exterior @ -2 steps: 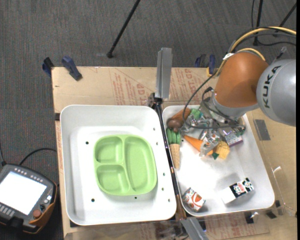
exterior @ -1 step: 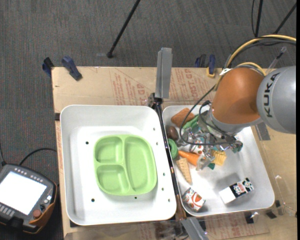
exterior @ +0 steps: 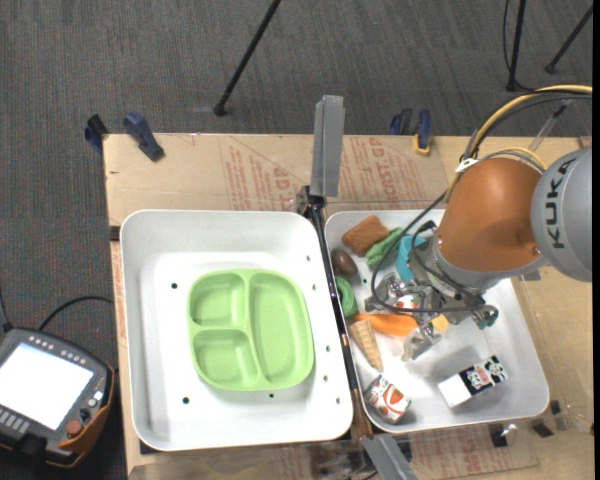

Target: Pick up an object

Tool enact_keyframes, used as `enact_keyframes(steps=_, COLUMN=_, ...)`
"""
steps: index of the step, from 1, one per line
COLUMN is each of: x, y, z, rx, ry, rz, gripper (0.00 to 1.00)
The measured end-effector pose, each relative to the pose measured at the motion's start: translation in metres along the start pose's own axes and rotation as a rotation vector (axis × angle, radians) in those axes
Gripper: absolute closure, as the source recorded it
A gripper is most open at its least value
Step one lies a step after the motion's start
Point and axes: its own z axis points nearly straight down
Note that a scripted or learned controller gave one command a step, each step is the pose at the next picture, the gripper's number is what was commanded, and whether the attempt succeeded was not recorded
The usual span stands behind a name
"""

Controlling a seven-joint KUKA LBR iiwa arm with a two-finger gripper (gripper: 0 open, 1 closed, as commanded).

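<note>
My gripper [exterior: 418, 330] is low in the right bin [exterior: 525, 368], hanging under the orange wrist band. It sits right over an orange carrot-like piece [exterior: 388, 323], whose right end is hidden beneath it. A tan cone [exterior: 367, 342] lies just left of the gripper. A white and black carton [exterior: 473, 381] lies to its lower right. A red and white can [exterior: 387, 398] rests near the bin's front edge. I see nothing clearly held.
The left bin [exterior: 150, 258] holds a green divided plate [exterior: 250, 330]. At the right bin's back left lie a brown bread-like piece [exterior: 364, 234], a green leafy item [exterior: 383, 251], a dark brown lump [exterior: 343, 262] and a green round thing [exterior: 347, 296].
</note>
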Motion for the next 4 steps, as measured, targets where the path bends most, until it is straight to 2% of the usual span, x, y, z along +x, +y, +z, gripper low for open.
enact_keyframes(steps=1, x=-0.046, y=-0.005, z=0.0, rx=0.0, ry=-0.001, rz=0.018, gripper=0.0)
enact_keyframes(steps=2, x=-0.006, y=0.012, z=0.001, rx=-0.001, ry=0.001, rz=0.148, gripper=0.0)
enact_keyframes(steps=3, x=-0.024, y=0.003, z=0.001, rx=0.0, ry=0.0, rz=0.137, gripper=0.0)
enact_keyframes(steps=4, x=0.016, y=0.018, z=0.001, rx=-0.001, ry=0.002, rz=0.219, gripper=0.0)
